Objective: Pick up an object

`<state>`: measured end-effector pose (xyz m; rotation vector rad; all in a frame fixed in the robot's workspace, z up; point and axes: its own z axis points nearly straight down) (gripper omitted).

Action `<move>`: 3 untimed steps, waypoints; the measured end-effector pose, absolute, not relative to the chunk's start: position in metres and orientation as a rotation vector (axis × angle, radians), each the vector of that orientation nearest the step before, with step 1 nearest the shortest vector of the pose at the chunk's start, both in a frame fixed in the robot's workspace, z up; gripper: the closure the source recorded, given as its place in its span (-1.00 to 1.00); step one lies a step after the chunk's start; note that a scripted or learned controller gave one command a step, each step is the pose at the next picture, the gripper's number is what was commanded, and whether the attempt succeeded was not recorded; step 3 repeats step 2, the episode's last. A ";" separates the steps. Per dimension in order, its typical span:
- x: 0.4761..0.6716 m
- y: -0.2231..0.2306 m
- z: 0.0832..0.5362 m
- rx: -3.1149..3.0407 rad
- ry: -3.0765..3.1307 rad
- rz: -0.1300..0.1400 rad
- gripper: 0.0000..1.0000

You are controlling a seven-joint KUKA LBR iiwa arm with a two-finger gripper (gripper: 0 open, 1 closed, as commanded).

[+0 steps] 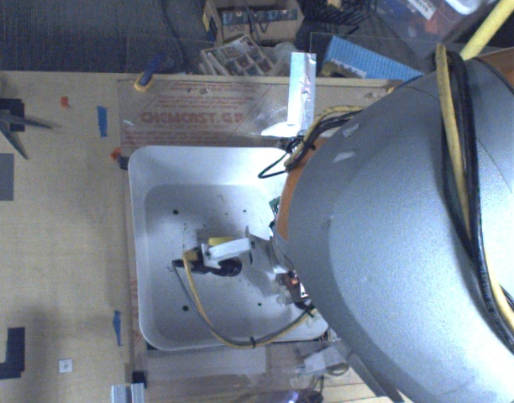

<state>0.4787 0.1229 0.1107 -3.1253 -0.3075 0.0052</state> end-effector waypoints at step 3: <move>0.529 0.135 0.091 -3.113 -0.367 -0.011 1.00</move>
